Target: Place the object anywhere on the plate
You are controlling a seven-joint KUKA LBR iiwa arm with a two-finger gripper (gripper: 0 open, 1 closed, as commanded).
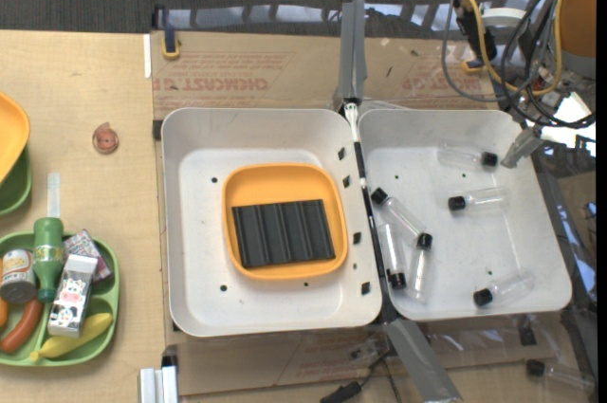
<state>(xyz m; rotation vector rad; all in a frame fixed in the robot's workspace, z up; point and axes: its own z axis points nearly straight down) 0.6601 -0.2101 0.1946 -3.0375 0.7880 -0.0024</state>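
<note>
On the orange plate [285,181] lies a black ridged block [285,233].

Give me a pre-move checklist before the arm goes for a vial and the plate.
1. Orange plate sits flat in the left bin: ok.
2. Dark ridged block already covers much of the plate; free landing room: cannot tell.
3. Clear black-capped vials lie loose in the right bin: ok.
4. Gripper is over the right bin's far right corner: ok.
5. Jaws open for a grasp: cannot tell.
6. Nearest vial lies apart from the others: ok.
</note>
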